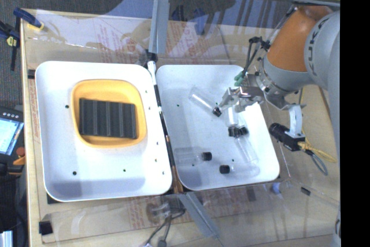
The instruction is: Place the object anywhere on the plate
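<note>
While the gripper (230, 102) hangs low in the right bin (173, 124), you can't tell from this angle whether its jaws are wide or shut, so I won't call it. Clear tubes (202, 102) with black caps (219, 111) lie just beside and below the jaws (likely the object). Plate (107, 89) sits well apart in the left bin (52, 165). Risks: the slick, see-through tube rolls or squirts out on closing, or drops crossing the divider.

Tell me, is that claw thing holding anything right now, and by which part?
It cannot be told. The gripper sits low in the right bin among small clear and black items, too small and blurred to show any hold.
</note>
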`<state>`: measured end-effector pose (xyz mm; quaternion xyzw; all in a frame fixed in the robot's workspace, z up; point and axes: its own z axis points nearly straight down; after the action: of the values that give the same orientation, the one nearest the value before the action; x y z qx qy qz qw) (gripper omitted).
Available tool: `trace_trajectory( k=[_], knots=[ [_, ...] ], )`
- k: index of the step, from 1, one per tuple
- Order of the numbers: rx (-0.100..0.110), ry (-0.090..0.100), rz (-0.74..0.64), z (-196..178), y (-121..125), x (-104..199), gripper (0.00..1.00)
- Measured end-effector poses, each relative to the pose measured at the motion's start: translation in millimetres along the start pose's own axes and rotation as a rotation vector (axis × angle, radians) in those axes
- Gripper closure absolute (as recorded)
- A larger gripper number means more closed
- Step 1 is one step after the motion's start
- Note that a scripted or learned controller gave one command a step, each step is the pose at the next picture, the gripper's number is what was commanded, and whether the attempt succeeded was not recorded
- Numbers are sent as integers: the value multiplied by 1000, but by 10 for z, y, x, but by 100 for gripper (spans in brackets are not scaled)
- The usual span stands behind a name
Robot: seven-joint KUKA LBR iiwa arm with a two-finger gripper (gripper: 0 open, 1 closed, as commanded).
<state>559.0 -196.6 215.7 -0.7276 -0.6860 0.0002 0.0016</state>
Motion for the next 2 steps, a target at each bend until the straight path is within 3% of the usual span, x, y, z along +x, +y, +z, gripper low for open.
trace_trajectory(
  k=[1, 2],
  knots=[
    [-3, -2, -207, -44, 218, 290, 100],
    [-1, -3, -444, -195, 481, 883, 100]
  ],
)
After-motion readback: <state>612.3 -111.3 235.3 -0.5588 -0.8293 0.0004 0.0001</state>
